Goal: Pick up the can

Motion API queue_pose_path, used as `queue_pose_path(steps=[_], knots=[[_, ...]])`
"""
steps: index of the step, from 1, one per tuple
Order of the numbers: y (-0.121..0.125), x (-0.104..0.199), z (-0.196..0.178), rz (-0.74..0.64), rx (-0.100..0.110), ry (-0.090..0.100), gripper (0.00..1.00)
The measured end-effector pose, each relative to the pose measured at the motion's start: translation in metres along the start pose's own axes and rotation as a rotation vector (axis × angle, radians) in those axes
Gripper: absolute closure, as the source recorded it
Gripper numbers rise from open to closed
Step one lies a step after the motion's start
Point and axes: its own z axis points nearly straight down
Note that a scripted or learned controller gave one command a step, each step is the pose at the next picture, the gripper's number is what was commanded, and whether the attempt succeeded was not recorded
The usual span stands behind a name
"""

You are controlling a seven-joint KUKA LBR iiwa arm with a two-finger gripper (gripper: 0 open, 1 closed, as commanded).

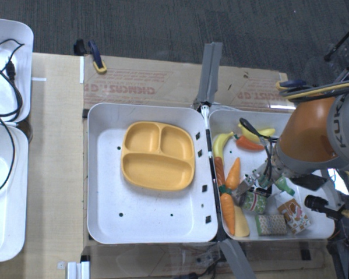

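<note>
Camera view from above lets us read a little. Big dark letters "KU" sit on the grey and orange arm (308, 132), far right of the yellow plate (158, 155). Red words run across the brown cardboard (148, 89) behind the plate. They look upside down, and we cannot read them.

The plate lies in the left bin (153, 217). The can (254, 202) is to the right of the plate, in the right bin (328, 230). It is small and lies on its side. It has a dark green label with some white on it. The words on it are too small for us to read.

The gripper (255, 182) is right of the plate too, just above the can. It looks very close to the can. We cannot tell if the gripper is spread wide or squeezed tight.

Two orange carrots (233, 173) and a yellow banana (221, 144) lie between the plate and the can. A little box (293, 215) with red and white on it lies farther right of the plate than the can.
</note>
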Motion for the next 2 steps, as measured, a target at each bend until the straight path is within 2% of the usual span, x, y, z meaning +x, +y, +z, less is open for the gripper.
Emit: queue_pose_path(steps=[1, 2], knots=[[0.002, -0.001, -0.011, 0.003, -0.006, -0.003, 1.00], [0.043, 0.034, -0.100, 0.013, -0.001, -0.002, 1.00]])
